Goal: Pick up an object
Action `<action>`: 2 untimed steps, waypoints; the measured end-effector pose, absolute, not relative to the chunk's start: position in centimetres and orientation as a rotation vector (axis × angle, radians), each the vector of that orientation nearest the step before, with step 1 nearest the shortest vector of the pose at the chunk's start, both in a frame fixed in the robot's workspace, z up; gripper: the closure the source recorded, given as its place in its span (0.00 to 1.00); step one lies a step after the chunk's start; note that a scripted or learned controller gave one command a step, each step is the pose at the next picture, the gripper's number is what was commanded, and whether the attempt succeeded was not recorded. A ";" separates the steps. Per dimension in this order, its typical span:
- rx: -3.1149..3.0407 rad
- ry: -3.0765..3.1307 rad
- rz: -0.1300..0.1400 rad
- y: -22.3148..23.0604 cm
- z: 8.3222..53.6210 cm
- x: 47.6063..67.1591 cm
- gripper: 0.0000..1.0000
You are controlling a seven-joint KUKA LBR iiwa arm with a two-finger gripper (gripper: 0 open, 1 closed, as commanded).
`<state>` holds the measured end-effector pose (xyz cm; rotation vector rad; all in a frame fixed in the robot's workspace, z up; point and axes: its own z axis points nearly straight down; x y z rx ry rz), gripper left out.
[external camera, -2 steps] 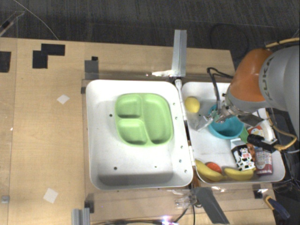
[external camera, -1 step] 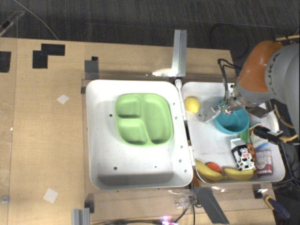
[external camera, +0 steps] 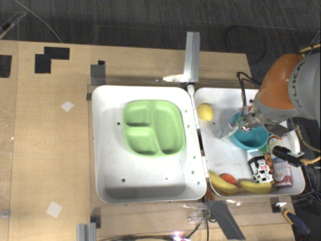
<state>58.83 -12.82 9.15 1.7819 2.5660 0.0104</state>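
Observation:
The right bin (external camera: 220, 149) holds a yellow ball (external camera: 205, 112) near its back left, a blue bowl (external camera: 252, 138) in the middle, and a banana (external camera: 239, 186) along the front wall with a small red item (external camera: 228, 178) beside it. A black-and-white carton (external camera: 260, 169) and a red can (external camera: 282, 172) lie at the front right. My gripper (external camera: 237, 125) hangs over the bowl's left rim, right of the yellow ball. The arm's orange band (external camera: 279, 89) sits above it and hides the bin's back right part.
The left bin (external camera: 108, 149) holds a green three-compartment plate (external camera: 153, 127) set toward its back. A metal post (external camera: 192, 56) stands behind the wall between the two bins. Bare white floor lies in the right bin between the ball and the banana.

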 end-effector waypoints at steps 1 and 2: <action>1.889 2.492 0.012 -9.7 9.1 60.6 0.00; 2.150 2.273 0.015 -10.7 9.1 61.4 0.00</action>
